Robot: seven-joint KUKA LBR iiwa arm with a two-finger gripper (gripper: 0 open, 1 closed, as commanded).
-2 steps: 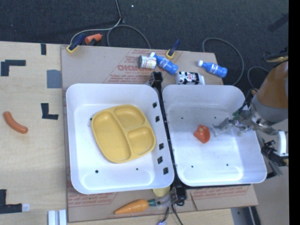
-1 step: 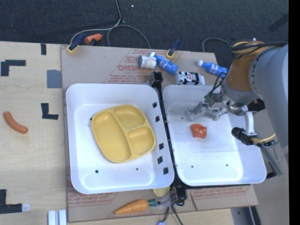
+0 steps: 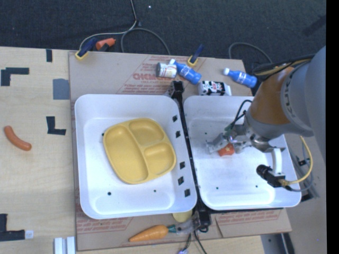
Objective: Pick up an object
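My gripper (image 3: 221,143) is down inside the right white bin (image 3: 238,194), near its middle. A small red-orange object (image 3: 226,151) lies on the bin floor right under and against the gripper's tip. The grey arm with its orange band (image 3: 267,102) reaches in from the right and covers the bin's upper right part. A yellow three-compartment plate (image 3: 139,149) lies in the left white bin (image 3: 95,194).
Behind the bins lie two blue bottles (image 3: 188,73) (image 3: 241,78), a white can (image 3: 166,70) and a black-and-white box (image 3: 214,88). A carrot (image 3: 150,233) rests at the front edge. A sausage (image 3: 17,138) lies far left on the bench.
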